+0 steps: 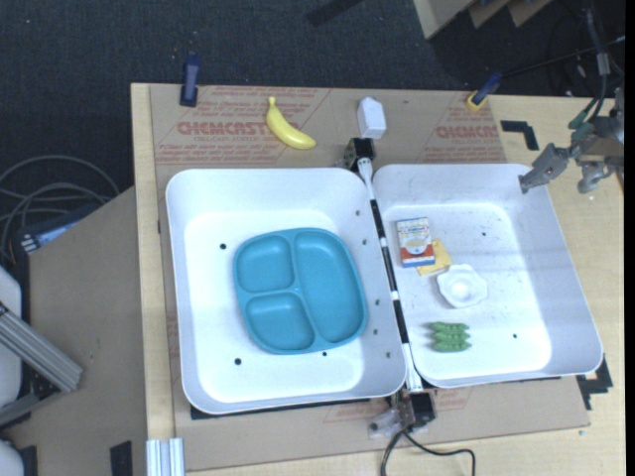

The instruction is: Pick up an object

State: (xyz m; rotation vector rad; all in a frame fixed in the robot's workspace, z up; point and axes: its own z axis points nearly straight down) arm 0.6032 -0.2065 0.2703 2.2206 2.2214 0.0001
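In the right bin [556, 296] lie a small white and red carton [414, 238], a yellow flat piece [440, 259] beside it, a white fried-egg toy [461, 288] and a green pea pod [449, 337]. My gripper [567, 173] hangs over the bin's far right corner, above and well to the right of these objects. Its two grey fingers [539, 170] are spread apart, open, with nothing between them. The left bin [198, 266] holds a blue divided plate [298, 289].
A yellow banana [288, 127] and a small white block [372, 117] lie on the cardboard bench behind the bins. Blue clamps [190, 77] sit at the bench's back edge. A black hinge strip [382, 256] separates the two bins.
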